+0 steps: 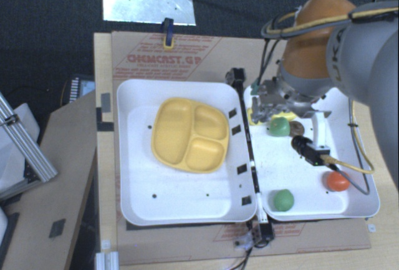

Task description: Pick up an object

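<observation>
Over the right bin [274, 163], the claw [269, 111] hangs low just beside a green ball [280, 127], apparently lined up to grasp it; whether it is spread or pressed together cannot be told. A second green ball [283, 199] and an orange ball [337, 181] lie well apart near the front.

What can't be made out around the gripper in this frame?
1. Camera view: yellow item in the right bin, mostly covered by the gripper; shape unreadable.
2. Camera view: green object, upper edge under the gripper; touching or apart, cannot tell.
3. Camera view: small brown thing beside it, too small to identify.
4. Camera view: right bin's far side, hidden behind the arm.
</observation>
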### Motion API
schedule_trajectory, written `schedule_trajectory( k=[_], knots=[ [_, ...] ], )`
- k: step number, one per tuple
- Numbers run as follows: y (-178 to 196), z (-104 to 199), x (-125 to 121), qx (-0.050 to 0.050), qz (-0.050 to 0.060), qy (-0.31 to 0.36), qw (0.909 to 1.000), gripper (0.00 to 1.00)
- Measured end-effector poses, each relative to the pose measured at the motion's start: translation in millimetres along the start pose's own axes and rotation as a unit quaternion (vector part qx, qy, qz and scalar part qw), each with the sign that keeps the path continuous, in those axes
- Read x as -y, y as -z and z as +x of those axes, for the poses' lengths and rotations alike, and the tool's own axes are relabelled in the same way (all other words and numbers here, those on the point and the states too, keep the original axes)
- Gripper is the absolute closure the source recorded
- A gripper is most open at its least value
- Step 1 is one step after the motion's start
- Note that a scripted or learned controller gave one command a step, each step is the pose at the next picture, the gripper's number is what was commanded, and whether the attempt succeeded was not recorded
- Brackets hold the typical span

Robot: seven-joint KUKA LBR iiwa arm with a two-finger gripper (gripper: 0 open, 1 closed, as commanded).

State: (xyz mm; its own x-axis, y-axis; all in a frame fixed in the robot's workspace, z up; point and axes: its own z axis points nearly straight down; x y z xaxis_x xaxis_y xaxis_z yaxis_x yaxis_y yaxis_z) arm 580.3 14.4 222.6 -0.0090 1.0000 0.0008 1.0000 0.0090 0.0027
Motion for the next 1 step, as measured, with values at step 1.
schedule_trajectory(
  k=[1],
  knots=[
    [5.2,44.0,-30.8,-0.001,-0.001,0.0,1.0,1.0]
  ],
)
